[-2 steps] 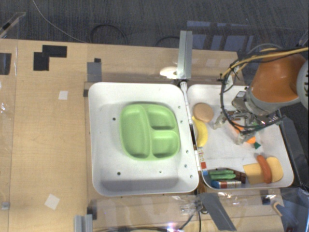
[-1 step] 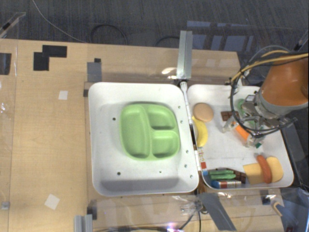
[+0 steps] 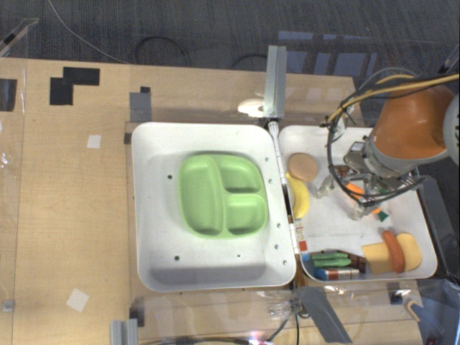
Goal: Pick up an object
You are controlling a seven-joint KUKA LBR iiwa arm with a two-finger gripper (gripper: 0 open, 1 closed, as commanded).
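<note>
The right bin (image 3: 327, 228) holds several small objects. A tan round piece (image 3: 303, 167) lies at its upper left, with a yellow banana (image 3: 300, 196) just below it. A red sausage (image 3: 393, 250) rests on a yellow wedge (image 3: 399, 254) at the lower right. Markers (image 3: 332, 263) lie along the front wall. My gripper (image 3: 368, 201) hangs low over the middle of this bin, under the orange band (image 3: 410, 124), close to a small orange and green piece (image 3: 379, 213). The wrist hides the fingertips.
The left bin (image 3: 154, 214) holds a green divided plate (image 3: 221, 195). A metal post (image 3: 274, 81) stands behind the join of the bins. Cables (image 3: 345, 110) loop off the wrist above the right bin. The wooden bench (image 3: 65, 214) spreads to the left.
</note>
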